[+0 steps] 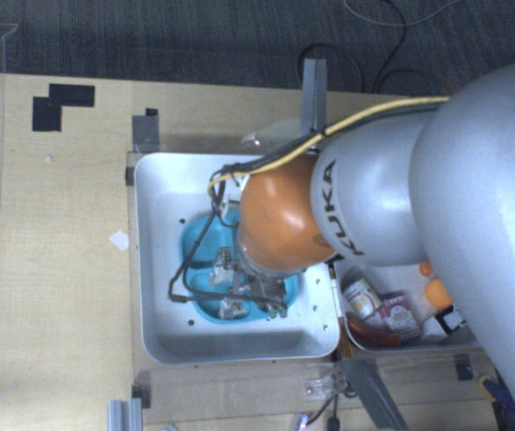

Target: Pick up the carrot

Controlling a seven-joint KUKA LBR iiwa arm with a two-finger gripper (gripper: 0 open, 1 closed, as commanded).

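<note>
My gripper (242, 296) hangs low in the left bin (154, 241), right over a blue round dish (195, 245) that lies on the bin floor. The orange wrist band and grey arm cover much of that dish. An orange shape, which looks like the carrot (435, 291), peeks out beside the arm in the right bin (365, 338), well to the right of the gripper. Most of it is hidden by the arm.
In the right bin lie a small can (360, 296) and a dark red packet (394, 320). A black cable (186, 268) loops from the wrist over the blue dish. Metal posts stand at the bin corners.
</note>
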